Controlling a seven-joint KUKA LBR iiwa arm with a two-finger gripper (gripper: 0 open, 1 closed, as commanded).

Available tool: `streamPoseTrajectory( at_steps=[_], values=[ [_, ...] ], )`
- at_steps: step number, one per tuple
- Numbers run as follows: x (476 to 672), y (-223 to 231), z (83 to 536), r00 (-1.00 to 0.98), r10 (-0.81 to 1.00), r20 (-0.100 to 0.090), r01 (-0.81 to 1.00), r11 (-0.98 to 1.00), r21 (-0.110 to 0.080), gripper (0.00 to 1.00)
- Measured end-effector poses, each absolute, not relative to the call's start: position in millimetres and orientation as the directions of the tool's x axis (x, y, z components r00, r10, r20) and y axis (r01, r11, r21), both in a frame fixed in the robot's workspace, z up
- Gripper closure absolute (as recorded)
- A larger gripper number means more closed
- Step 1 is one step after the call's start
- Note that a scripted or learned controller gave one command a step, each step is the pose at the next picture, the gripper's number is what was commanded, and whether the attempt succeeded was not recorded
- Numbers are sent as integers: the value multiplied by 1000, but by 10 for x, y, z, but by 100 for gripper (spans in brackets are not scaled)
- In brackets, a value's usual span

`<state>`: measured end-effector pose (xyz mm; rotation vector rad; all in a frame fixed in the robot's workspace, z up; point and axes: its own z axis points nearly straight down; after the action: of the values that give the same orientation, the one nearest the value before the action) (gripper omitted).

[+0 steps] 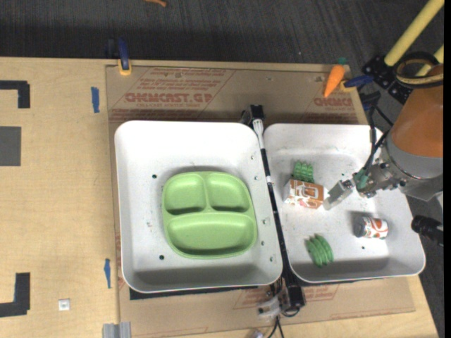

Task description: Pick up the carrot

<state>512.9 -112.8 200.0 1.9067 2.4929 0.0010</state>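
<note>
I judge the reach step unfinished: the gripper (337,193) hovers in the right bin (409,263) beside a small carton (305,193), fingers slightly parted, holding nothing. The carrot (334,80) lies outside the bins, upper right of frame, so my next move must retarget there.

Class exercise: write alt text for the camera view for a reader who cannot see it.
The gripper hangs in the right bin, beside a small carton. The carrot lies outside on the bench, behind that bin. The left bin holds a green divided plate.
</note>
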Motion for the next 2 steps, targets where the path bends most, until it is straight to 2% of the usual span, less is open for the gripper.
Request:
streamPoseTrajectory(
  at_steps=[1,2],
  values=[
    [4791,-630,1843,-170,985,2,985,170,-2,0],
    [4796,-71,1844,180,984,0,984,-180,1,0]
  ],
)
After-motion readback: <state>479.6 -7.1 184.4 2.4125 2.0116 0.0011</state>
